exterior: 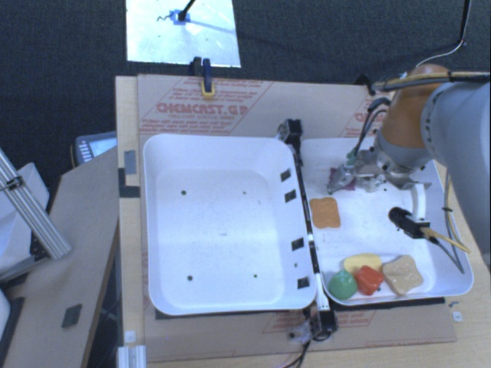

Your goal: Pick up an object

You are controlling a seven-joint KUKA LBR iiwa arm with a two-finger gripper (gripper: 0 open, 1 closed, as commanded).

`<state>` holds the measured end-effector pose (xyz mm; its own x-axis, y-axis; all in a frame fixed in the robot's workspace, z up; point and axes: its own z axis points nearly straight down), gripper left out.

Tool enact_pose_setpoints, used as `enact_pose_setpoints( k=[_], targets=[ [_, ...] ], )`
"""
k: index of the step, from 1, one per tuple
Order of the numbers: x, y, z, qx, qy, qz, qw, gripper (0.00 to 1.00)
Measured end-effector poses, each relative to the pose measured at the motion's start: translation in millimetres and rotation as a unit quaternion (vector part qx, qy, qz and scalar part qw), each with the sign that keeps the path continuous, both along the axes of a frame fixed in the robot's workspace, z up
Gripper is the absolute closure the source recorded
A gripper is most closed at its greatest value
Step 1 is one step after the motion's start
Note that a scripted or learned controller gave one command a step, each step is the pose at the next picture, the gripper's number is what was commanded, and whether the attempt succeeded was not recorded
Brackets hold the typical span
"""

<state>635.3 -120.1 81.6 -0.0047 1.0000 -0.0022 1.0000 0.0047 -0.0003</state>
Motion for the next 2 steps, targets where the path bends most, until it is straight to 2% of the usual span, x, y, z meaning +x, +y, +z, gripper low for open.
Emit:
enact_pose_setpoints(
  k=[1,2],
  targets=[
    [24.8,-31.2,6.0,0.0021,-0.004,-0.001,1.0,0.0],
    [37.8,-76.1,7.8,0.0023,-0.006,-0.001,1.0,0.0]
  ],
)
